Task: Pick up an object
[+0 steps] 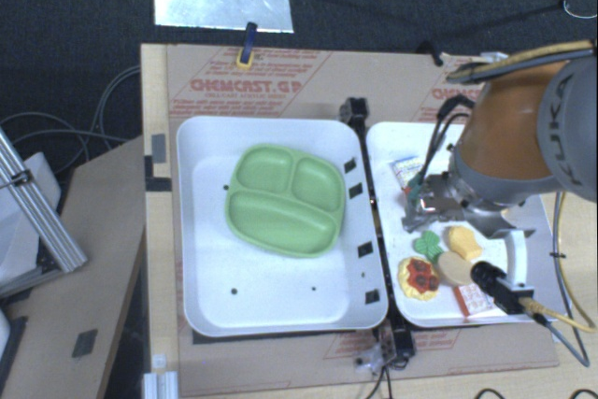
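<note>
the arm (pixel 523 131) reaches in over the right bin (pixel 388 154) — gripper (pixel 422 206) low above toy food — jaw state: cannot tell.

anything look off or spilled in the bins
Nothing stands out. The green divided plate lies flat in the left bin; the toy foods, like the small pizza, sit clustered in the right bin.

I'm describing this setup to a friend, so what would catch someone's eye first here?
First, the green divided plate, lying alone in the left white bin. Next, the grey and orange arm reaching in from the right over the right bin, where small toy foods cluster near the front: a little pizza and a green piece.
</note>
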Robot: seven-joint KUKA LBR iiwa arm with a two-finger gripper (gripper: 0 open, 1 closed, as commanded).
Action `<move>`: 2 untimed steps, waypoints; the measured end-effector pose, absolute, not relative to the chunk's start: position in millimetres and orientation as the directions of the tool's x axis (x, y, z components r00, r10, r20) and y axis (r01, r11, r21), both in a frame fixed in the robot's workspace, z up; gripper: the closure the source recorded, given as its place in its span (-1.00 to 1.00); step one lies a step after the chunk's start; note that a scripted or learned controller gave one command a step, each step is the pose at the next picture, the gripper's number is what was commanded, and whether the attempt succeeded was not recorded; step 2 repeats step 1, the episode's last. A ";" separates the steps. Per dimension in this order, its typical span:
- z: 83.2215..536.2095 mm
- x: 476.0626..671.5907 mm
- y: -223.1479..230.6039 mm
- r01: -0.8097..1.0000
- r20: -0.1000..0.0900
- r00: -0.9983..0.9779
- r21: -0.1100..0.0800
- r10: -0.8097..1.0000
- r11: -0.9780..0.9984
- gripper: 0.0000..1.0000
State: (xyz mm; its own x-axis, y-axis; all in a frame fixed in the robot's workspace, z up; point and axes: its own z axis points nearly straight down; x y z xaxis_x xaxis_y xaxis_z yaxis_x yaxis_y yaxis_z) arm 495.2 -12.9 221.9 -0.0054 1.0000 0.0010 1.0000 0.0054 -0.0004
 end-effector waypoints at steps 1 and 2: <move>214.6 497.5 -20.6 1.000 0.000 -0.001 -0.001 1.000 0.001 1.00; 214.6 497.5 -20.6 1.000 0.000 -0.001 -0.001 1.000 0.001 1.00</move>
